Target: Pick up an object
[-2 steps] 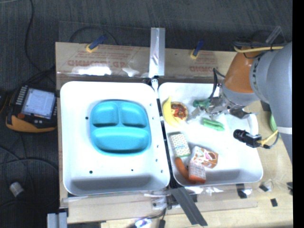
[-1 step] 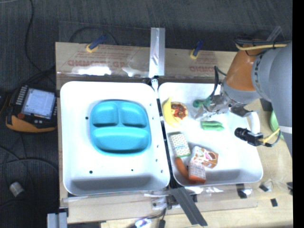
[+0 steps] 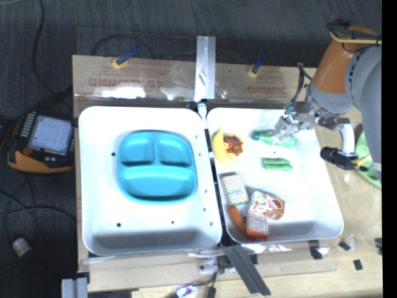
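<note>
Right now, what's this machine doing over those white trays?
A robot arm reaches in from the right, its gripper low over the right tray, by a green toy at the far end. A second green piece, a yellow plate and small boxes lie nearby. The left tray holds a blue divided plate.

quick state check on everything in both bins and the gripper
blue tray: flat in left bin
yellow plate: near right bin's left wall
green piece: lying loose mid-bin
green piece under gripper: on bin floor
small boxes: piled near front
gripper: low over back corner
</note>
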`<state>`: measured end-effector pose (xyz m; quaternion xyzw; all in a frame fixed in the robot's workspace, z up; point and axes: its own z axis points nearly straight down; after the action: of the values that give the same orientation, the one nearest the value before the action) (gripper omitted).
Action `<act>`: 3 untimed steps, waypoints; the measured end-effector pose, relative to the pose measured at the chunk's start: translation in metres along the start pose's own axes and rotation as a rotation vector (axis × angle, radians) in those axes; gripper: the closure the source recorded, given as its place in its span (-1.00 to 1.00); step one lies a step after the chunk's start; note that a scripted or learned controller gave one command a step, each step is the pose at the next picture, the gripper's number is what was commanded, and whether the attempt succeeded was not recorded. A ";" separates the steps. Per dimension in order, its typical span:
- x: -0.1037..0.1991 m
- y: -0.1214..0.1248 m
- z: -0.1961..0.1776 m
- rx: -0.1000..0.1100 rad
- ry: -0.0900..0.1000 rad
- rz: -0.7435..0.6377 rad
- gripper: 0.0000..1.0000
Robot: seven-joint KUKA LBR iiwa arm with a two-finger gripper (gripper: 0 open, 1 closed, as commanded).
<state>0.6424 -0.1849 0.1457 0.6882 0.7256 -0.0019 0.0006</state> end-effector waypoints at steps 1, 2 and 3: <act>0.000 0.000 0.000 0.000 -0.001 0.000 -1.00; -0.026 0.007 0.035 -0.019 0.000 -0.042 -1.00; -0.014 0.022 0.057 -0.006 0.005 -0.041 -1.00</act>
<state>0.6647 -0.1983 0.0890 0.6732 0.7394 0.0020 0.0011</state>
